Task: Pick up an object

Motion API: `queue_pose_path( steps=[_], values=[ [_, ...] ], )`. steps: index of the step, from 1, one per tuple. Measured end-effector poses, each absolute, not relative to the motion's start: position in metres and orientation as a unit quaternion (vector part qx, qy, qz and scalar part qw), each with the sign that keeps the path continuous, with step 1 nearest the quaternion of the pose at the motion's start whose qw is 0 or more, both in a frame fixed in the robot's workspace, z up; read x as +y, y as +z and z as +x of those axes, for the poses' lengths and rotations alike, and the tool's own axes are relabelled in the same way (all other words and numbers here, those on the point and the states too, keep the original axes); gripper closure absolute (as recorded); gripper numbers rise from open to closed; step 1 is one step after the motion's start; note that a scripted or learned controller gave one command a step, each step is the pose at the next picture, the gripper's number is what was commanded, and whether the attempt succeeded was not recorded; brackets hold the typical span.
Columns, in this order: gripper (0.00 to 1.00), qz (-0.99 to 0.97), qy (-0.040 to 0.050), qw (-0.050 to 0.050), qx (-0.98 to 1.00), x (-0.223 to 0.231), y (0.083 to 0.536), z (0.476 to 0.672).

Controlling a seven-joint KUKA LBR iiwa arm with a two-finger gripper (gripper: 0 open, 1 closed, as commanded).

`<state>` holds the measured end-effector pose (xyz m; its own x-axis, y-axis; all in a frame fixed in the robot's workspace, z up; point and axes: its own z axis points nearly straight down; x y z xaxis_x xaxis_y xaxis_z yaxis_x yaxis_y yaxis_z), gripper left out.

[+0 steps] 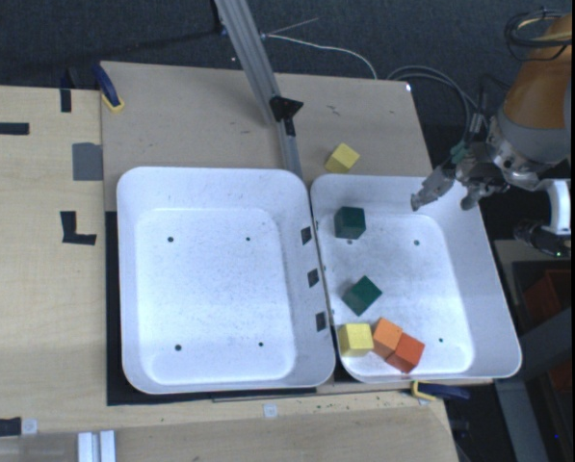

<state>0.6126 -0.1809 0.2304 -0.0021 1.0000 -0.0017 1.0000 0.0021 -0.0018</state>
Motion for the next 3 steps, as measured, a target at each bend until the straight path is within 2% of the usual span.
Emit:
queue_pose_path(
  steps=[1,2,3],
  values=[
    [0.0,-0.706,0.0015,0.004,-0.709,-0.111,0.207,0.538],
    [0.0,-0.707,0.0005,0.001,-0.708,-0.098,0.107,0.526],
    [0.0,-0.707,0.0017,0.003,-0.707,-0.091,0.091,0.501]
  ],
)
